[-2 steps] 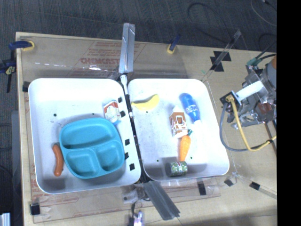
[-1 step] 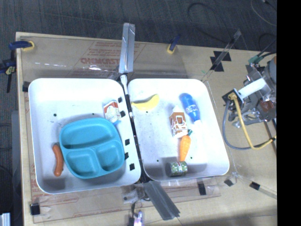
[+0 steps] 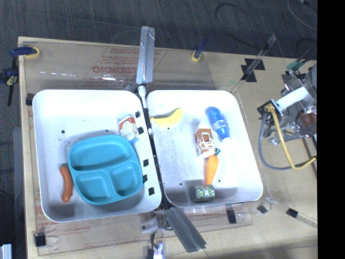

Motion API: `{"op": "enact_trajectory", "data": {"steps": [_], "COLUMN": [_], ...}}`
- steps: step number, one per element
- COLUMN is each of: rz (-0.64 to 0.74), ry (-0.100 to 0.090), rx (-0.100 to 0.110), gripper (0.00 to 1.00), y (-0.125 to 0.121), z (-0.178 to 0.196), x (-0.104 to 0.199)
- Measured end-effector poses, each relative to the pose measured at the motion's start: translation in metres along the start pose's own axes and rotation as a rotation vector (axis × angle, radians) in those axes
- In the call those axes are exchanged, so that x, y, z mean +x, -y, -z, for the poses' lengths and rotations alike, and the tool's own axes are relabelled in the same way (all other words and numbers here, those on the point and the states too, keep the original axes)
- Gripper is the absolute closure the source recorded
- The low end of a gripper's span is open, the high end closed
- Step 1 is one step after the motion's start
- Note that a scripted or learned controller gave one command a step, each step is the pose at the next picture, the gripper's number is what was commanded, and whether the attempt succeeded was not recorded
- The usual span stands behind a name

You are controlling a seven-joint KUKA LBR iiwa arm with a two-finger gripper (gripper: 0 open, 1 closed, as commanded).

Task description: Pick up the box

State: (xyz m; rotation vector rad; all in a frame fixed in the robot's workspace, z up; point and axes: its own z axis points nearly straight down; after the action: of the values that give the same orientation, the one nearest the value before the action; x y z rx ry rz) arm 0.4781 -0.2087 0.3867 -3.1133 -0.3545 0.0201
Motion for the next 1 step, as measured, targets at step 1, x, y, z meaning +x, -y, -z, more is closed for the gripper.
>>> {"op": "enact_trajectory", "data": {"steps": [1], "rz": [-0.017], "ry": [-0.009], "rx": [-0.008], "gripper": [1.0], "y": [0.0219], "z": [-0.0091], "x": [0.0429]}}
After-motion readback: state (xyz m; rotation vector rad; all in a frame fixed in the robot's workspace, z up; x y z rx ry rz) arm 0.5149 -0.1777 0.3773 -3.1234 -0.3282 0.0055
